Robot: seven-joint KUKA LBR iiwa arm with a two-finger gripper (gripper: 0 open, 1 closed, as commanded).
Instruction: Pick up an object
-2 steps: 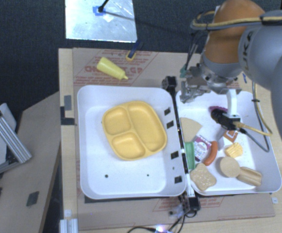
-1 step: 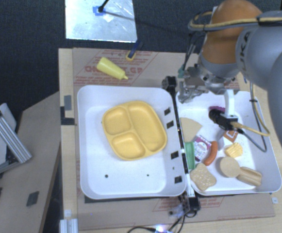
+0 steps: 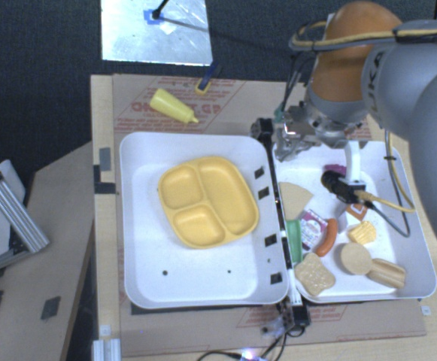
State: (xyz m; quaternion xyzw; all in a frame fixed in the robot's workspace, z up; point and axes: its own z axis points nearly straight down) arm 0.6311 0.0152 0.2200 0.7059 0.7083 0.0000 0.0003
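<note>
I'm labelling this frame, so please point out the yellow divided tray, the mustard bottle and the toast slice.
yellow divided tray (image 3: 207,200): camera view, on the ridge between its compartments.
mustard bottle (image 3: 170,104): camera view, on the middle of its body.
toast slice (image 3: 314,274): camera view, on its flat top face.

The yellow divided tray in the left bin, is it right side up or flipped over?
Right side up. The yellow divided tray lies flat in the left bin, and its three hollow compartments face the camera.

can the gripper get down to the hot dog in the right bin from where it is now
Probably yes. The hot dog lies uncovered in the right bin, nothing on top of it, and the gripper hangs over that bin's far end. It is crowded, though: a pink packet and a cheese wedge lie close beside it.
</note>
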